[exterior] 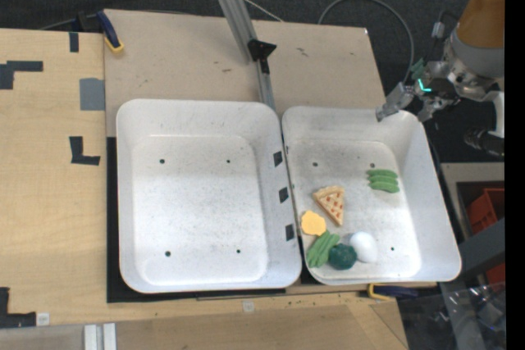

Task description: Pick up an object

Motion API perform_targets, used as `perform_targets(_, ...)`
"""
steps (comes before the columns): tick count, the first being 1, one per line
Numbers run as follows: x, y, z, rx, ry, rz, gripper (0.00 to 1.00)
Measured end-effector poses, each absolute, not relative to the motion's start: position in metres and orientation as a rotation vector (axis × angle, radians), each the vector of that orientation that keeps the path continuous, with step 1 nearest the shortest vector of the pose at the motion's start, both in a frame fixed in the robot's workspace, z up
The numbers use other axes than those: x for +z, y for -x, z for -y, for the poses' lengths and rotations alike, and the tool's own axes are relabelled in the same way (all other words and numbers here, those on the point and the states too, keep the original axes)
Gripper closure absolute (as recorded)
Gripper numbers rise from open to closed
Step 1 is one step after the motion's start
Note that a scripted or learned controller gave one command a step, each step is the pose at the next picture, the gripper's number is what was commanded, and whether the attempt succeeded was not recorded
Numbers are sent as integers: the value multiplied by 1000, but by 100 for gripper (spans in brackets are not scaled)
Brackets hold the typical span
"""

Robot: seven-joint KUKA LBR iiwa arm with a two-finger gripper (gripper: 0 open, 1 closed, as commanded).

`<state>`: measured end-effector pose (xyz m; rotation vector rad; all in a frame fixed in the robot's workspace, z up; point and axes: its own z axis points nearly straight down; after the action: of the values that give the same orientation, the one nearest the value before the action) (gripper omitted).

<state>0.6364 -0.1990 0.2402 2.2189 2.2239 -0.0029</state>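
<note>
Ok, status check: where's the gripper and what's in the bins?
Gripper over right bin's far right corner, holding nothing. Toy food near front: waffle slice, green pod, white ball. Nothing in the way.

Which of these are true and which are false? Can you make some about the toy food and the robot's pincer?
1. All the toy food lies in the right bin. True.
2. The pincer holds the waffle slice. False: it is at the bin's far right corner, apart from the slice.
3. The white ball touches the dark green ball. True.
4. The green pea pod lies in the left bin. False: it lies in the right one.
</note>
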Motion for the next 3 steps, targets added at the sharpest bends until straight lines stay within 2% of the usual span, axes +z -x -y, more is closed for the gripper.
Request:
perform_targets(1, 176, -639, 199, -8, -2223, -2227, 0)
perform_targets(2, 125, -629, 204, -8, -2223, -2226, 0)
perform_targets(3, 86, -629, 203, -5, -2221, -2225, 0)
